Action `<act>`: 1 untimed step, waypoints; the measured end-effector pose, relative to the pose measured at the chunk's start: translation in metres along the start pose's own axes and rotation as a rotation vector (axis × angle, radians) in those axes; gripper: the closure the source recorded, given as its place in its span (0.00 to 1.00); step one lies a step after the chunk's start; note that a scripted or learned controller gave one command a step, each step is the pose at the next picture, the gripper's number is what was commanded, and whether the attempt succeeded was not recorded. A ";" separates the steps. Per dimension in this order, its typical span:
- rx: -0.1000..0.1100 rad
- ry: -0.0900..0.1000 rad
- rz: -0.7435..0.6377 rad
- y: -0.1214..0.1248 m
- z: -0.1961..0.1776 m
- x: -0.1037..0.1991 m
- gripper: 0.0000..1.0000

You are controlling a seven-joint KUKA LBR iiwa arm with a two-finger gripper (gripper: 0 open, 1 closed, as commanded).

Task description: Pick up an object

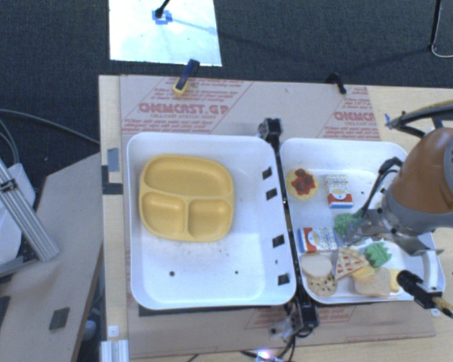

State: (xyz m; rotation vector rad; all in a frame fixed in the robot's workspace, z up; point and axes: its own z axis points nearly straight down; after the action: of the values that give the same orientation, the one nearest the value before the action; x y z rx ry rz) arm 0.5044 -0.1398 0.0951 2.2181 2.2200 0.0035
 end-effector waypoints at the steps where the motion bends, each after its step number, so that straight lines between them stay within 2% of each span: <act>1: 0.000 0.000 0.000 0.000 0.000 0.000 0.00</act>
State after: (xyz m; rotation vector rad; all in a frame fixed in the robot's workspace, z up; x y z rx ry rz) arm 0.5042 -0.1397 0.0947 2.2184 2.2204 0.0034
